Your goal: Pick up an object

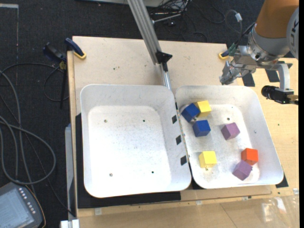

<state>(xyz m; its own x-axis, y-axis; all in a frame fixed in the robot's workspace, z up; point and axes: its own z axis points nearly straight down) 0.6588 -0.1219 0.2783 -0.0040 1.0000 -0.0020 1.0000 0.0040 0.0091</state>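
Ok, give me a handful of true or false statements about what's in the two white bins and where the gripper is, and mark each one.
1. All the small cubes lie in the right white bin. True.
2. There are two purple cubes. True.
3. The orange cube sits in the left white bin. False: it is in the right bin, beside a purple cube.
4. The gripper holds a yellow cube. False: both yellow cubes lie in the bin.
5. The gripper hangs above the right bin's far rim. True.

One fixed camera looks down aslant on both bins (pixel 128 91).
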